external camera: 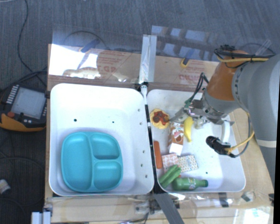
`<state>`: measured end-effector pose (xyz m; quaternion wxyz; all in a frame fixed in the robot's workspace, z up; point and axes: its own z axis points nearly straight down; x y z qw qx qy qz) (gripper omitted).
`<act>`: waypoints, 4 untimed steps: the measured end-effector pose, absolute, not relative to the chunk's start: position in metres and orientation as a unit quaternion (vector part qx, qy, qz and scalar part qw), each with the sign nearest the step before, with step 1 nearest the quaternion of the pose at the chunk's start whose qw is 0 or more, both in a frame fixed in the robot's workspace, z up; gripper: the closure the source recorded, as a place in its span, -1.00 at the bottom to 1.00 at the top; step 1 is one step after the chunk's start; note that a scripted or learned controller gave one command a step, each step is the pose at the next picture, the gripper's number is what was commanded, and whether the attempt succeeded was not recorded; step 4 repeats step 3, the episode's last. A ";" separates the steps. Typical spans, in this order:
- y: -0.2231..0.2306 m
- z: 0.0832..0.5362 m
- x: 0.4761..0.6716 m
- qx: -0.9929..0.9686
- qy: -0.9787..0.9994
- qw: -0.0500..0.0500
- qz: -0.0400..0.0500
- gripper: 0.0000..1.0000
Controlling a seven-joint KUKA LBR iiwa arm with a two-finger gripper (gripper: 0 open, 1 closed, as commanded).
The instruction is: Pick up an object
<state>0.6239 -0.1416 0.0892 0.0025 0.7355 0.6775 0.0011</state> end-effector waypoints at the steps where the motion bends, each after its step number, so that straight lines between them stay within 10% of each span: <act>1: -0.141 0.099 0.625 0.736 0.677 0.003 0.003 1.00; 2: -0.145 0.089 0.653 0.673 0.739 -0.002 -0.003 1.00; 3: -0.076 0.184 0.644 0.630 0.776 0.000 -0.001 1.00; 4: -0.076 0.184 0.644 0.630 0.776 0.000 -0.001 1.00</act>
